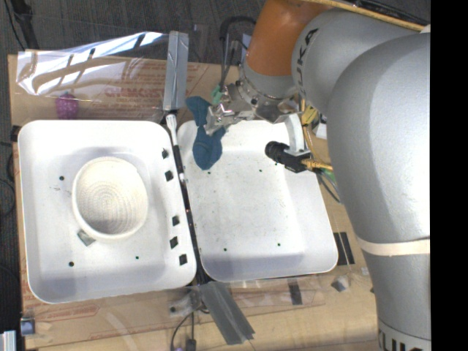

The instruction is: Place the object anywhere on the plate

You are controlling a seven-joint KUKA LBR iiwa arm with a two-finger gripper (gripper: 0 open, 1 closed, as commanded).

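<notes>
While the grey arm with its glossy orange band leans in, the gripper (216, 123) sits at the right bin's (292, 225) top-left corner, fingers clenched on a soft, floppy blue cloth thing (205, 148) that droops in a crumpled curve over the bin's rim. Over in the left bin (44, 196), the round, ridged white plate (110, 198) looks matte.

Two white bins side by side on surface (95, 313) — left bin (44, 269), right bin (256, 262). Small purple thing (67, 107) at upper left, beyond left bin. Clear plastic sheet (88, 61) glinting along top left. Grey tape strip (175, 72) at upper centre; another (228, 314) at bottom centre.
</notes>
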